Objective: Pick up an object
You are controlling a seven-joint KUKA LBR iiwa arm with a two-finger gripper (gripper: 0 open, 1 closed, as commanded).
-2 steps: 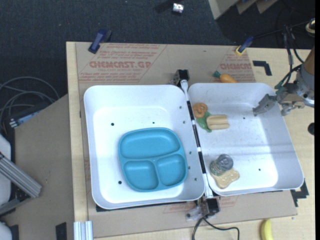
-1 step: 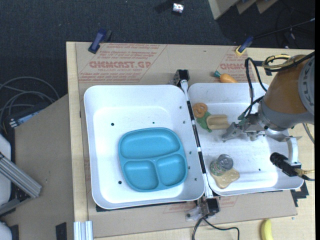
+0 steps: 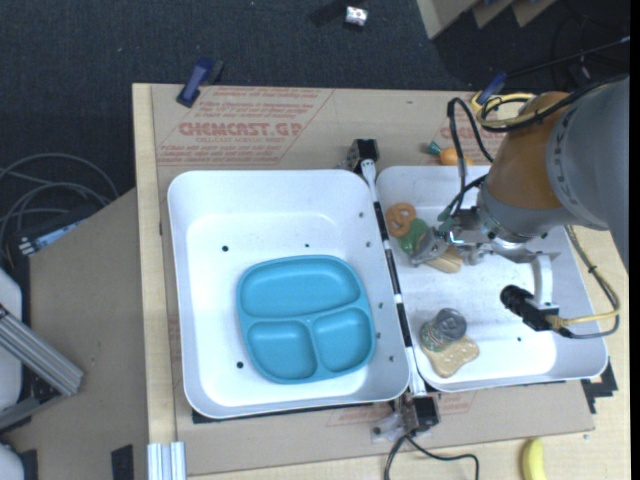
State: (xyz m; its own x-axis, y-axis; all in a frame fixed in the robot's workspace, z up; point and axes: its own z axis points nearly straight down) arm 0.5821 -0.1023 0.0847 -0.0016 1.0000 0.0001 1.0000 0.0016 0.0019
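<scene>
**Camera view: arm low over the right bin**

One blue divided tray (image 3: 303, 318) lies in the left bin (image 3: 200, 208). The right bin (image 3: 560, 363) holds about four small items: an orange ring (image 3: 402, 216), a green piece (image 3: 414, 236), a tan piece (image 3: 446, 261) and a grey-and-tan cluster (image 3: 446, 340). The gripper (image 3: 452, 240) sits among the upper items; its opening and any hold cannot be told.

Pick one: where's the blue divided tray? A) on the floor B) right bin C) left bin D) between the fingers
C: the blue divided tray lies flat on the floor of the left bin, while the gripper is over in the right bin among small items.
</scene>
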